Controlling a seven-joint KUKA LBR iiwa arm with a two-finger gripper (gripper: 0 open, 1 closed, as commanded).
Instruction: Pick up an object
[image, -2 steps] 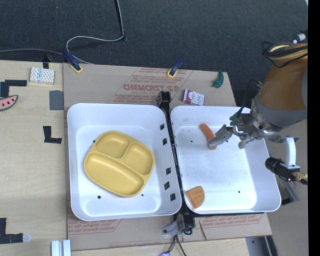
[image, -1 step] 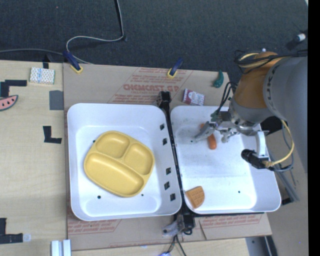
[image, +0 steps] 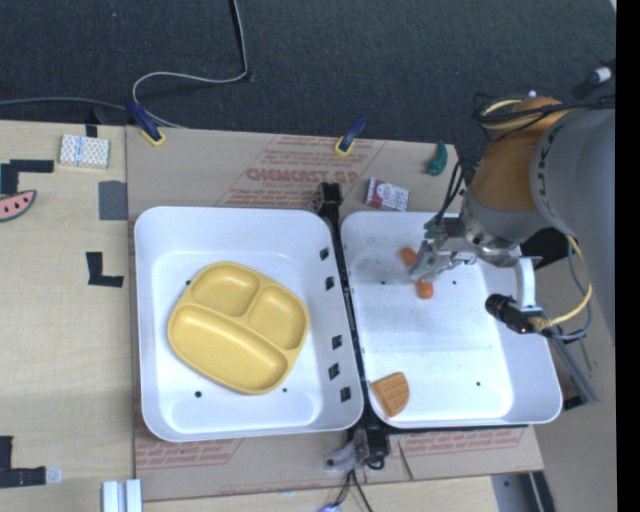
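Observation:
In the right bin, my gripper reaches down near the far left part, hanging from the grey arm with its orange band. Two small orange pieces lie close to it. One orange piece is just to its left, and the other orange piece sits right below its tip. Whether either one touches the gripper is too small to tell. A tan waffle-like piece lies at the right bin's near left corner.
The left bin holds a yellow divided plate. A black divider with clips separates the bins. A small red-and-white packet lies on the cardboard behind the right bin. Cables hang at the arm's right.

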